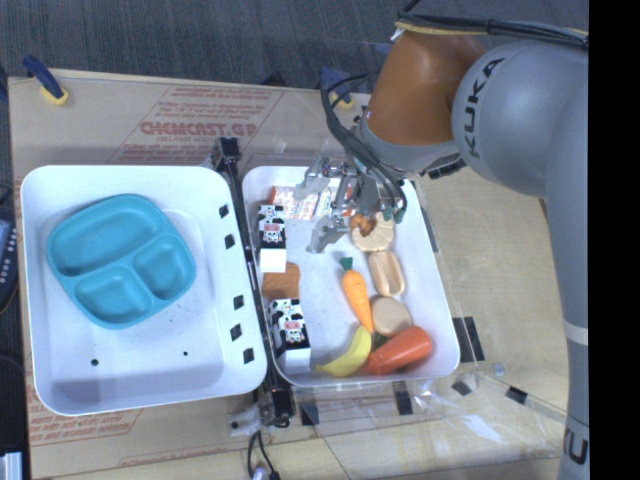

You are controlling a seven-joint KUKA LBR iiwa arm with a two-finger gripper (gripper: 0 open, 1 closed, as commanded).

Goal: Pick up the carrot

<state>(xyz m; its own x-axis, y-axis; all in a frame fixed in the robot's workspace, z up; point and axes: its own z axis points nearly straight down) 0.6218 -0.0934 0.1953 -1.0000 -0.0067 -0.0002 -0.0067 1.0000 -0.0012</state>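
A grey arm with an orange band reaches in from the right and hangs its gripper [340, 218] over the far end of the right-hand bin [443, 298], above a jumble of toy food. From where I stand the metal fingers look spread apart with nothing between them, though the tips are hard to read against the clutter.

The carrot [357, 298] lies flat near the middle of that bin, green top pointing toward the gripper, orange tip pointing at a banana [347, 356]. It sits just beside a pale bread roll [386, 273] on one side and touches or nearly touches a round tan piece [390, 317] near its tip. A red pepper [402, 349] crowds the near corner.

The risk is plain: the carrot is hemmed in. A finger coming down on the roll's side could land on the roll or push it, and a grip taken near the narrow tip would likely slip off the taper. The gripper also hangs short of the carrot, over a small round item [372, 230] at the far end, so a straight drop would probably close on the wrong thing.

In the left-hand bin [40, 298] a blue divided plate [118, 260] sits well apart.
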